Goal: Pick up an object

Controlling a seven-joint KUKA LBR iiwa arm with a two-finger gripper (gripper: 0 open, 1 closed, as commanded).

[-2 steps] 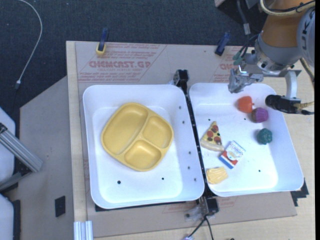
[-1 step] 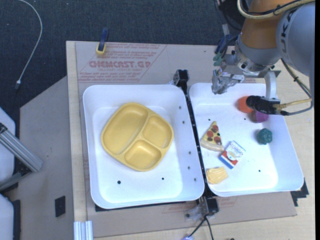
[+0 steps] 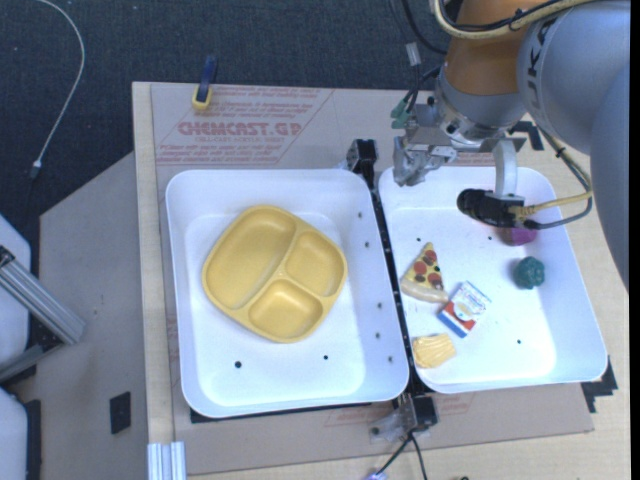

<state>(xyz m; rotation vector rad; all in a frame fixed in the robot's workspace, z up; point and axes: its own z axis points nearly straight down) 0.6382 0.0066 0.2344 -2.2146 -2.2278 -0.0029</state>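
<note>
Robotics lab, a test cell rather than a home or kitchen. Evidence: grey industrial arm [image 3: 585,38] with orange band reaching in from the right, cables looped around its wrist. Bench [image 3: 150,268] is a plain board with printed red lettering, carrying two shallow white bins [image 3: 185,193] side by side, clamped at the seam. Contents are props: yellow divided plate [image 3: 275,271], toy pizza slice [image 3: 424,273], small carton [image 3: 464,308]. Dark carpet [image 3: 100,28] around, a loose white cable [image 3: 60,68], aluminium rail [image 3: 35,293] at left edge.
</note>
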